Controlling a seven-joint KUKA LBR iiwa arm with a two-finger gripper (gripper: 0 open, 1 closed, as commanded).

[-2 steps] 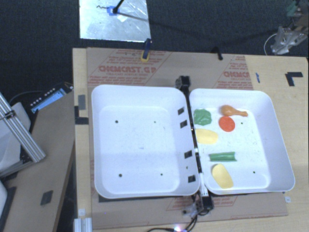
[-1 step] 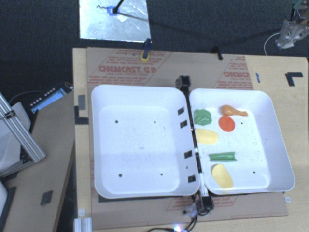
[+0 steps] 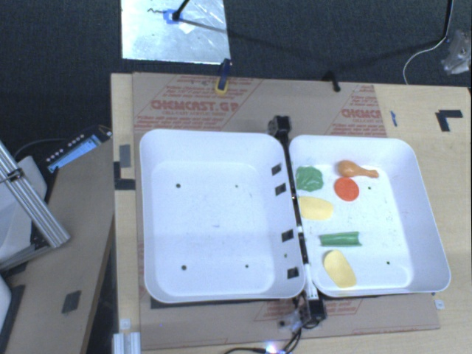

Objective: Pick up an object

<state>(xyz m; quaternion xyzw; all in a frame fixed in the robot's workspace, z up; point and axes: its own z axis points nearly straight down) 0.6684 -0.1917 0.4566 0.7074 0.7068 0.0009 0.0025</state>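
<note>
Two shallow white bins were set side by side on a brown sheet printed with red lettering (image 3: 199, 103), which was laid on the table (image 3: 66, 271). The left bin (image 3: 158, 153) was seen with a bare white floor marked by a few small dark dots. The right bin (image 3: 420, 198) was seen to hold six small items, all grouped toward its left and middle. A crumpled green leafy piece (image 3: 309, 178) was placed near the inner wall at the top. An orange drumstick-shaped piece (image 3: 355, 170) was positioned to its right, with a round red-orange disc (image 3: 346, 189) just below that piece. A pale yellow oval piece (image 3: 316, 209) was located beneath the green leafy piece. A long green pod-shaped piece (image 3: 340, 238) was laid crosswise lower down, and a second yellow oval piece (image 3: 339, 268) was placed nearest the front wall. The items were kept apart from one another, except the drumstick and disc, which were nearly touching. A silvery square panel (image 3: 175, 21) was laid on the dark floor beyond the table. The state of the jaws could not be told.
</note>
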